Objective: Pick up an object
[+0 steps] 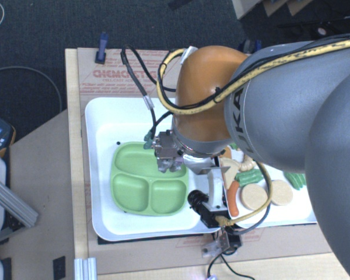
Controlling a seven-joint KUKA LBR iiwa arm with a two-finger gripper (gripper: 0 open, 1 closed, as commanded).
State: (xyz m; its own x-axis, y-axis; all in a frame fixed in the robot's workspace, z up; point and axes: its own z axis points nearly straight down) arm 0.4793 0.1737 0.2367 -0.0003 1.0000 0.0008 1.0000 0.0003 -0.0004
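— Where's the claw (170,163) from where you stand?

— Low in the left bin (99,156), at the upper right edge of the green tray (141,185). It's a small grey block of metal under the orange band (207,92). Whether its fingers are spread or closed, I cannot tell; the wrist hides them.

— And the arm (303,115)?

— It comes in from the right, big and grey, bent over so the wrist points down into the bin. Yellow and black cables (163,92) loop around the orange part.

— The tray, how does it lie?

— Flat, just below and left of the claw. Its long side runs roughly up and down the bin, slightly slanted. Three compartments: one wide one nearest the claw, two smaller ones farther down.

— Anything else?

— To the right of the claw, in the other bin (291,214), toy food: an orange carrot (233,198) pointing up and down, two tan round slices (252,197) beside it, and a green piece (248,178) above them. A bit more green (297,181) peeks out farther right. One tray, one carrot, two slices.
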